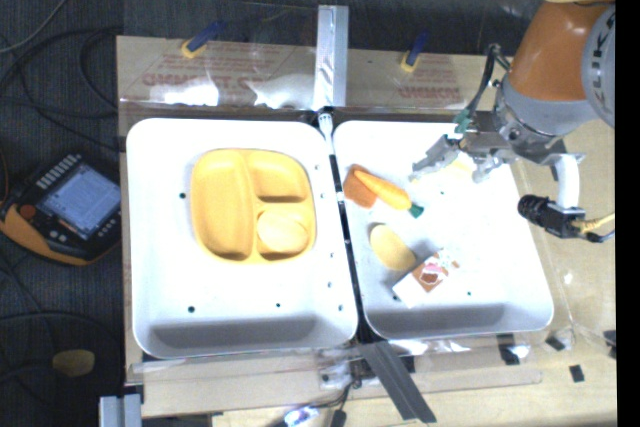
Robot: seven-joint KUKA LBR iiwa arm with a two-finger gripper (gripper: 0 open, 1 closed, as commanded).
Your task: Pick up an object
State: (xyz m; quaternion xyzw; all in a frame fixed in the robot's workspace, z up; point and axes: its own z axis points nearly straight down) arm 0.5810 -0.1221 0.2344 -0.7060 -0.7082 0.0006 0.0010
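The right bin (500, 255) holds an orange carrot-like piece with a green tip (376, 189), a yellow potato-shaped piece (392, 248) and a small white and red packet (428, 275). My gripper (452, 156) hangs over the bin's upper right part, its fingers spread open with nothing between them. It stands to the right of the carrot piece and clear of it. The orange-banded arm (556, 55) comes in from the upper right.
The left bin (160, 295) carries a yellow divided tray (250, 203). A metal divider (331, 45) rises between the bins at the back. A handheld controller (70, 207) lies on the floor at the left. Clips and plastic sheet line the back edge.
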